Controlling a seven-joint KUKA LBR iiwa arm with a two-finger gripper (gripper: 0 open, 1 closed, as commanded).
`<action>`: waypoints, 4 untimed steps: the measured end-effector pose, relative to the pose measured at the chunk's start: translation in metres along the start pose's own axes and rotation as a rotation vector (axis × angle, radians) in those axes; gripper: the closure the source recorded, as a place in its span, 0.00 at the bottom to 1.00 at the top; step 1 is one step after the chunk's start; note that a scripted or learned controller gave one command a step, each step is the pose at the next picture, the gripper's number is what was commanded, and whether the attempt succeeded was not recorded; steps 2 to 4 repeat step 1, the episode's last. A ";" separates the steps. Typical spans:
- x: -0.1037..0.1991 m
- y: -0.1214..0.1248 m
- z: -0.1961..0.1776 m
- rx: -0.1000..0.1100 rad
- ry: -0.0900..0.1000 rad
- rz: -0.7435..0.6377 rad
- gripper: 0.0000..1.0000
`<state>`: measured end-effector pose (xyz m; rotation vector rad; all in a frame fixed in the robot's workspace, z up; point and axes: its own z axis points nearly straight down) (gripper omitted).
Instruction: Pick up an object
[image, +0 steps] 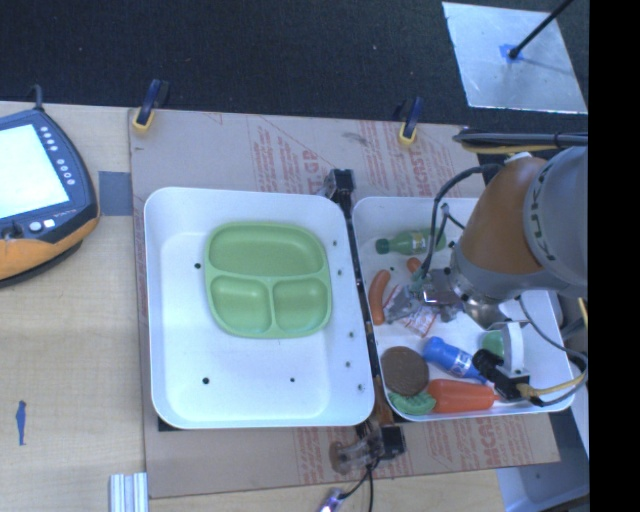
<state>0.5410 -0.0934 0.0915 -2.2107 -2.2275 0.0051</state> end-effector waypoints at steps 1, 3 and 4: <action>-0.002 0.000 -0.010 0.003 -0.001 0.000 1.00; -0.002 0.000 -0.010 0.003 -0.001 0.000 1.00; -0.002 0.000 -0.010 0.003 -0.001 0.000 1.00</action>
